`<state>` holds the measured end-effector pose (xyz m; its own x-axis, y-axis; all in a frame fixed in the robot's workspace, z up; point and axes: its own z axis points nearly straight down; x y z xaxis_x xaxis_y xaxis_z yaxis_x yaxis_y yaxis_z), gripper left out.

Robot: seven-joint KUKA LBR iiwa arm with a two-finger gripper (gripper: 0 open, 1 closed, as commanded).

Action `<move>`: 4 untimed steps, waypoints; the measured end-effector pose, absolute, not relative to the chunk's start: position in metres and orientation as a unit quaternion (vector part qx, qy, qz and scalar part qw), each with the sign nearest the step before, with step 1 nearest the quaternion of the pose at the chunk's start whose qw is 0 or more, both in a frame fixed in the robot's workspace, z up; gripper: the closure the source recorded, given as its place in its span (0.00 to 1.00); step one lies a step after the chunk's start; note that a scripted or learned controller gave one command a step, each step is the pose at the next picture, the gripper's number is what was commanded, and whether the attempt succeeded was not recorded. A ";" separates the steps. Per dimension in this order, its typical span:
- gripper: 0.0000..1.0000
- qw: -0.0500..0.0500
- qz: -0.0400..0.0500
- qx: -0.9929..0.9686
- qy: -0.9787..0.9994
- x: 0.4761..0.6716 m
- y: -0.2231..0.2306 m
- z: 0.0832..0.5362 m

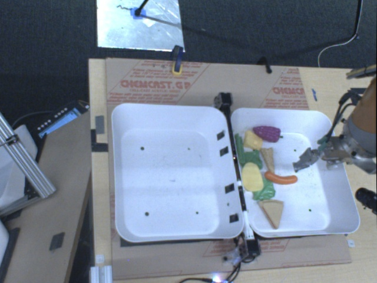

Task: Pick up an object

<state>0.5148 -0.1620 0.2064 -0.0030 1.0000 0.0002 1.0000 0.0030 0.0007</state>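
Camera view: gripper [301,160] over right bin [339,217], reaching in from the right, just right of the orange carrot [281,178]. Can't tell how far it is open; nothing seen in its grasp. Toy food clustered at right bin's left side: purple eggplant [267,133], yellow piece [253,140], yellow pear shape [252,177] on green pieces [244,154], tan wedge [272,211] near the front. Left bin [171,170] alongside on worktop [159,78].
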 end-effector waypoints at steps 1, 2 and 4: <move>0.00 -0.004 -0.001 0.706 0.708 0.484 -0.133 0.092; 0.00 0.006 0.002 0.704 0.710 0.552 -0.099 0.087; 1.00 0.002 0.002 0.706 0.708 0.506 -0.089 0.096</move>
<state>0.5063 -0.0894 0.0961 -0.0022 1.0000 -0.0001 1.0000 0.0022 0.0046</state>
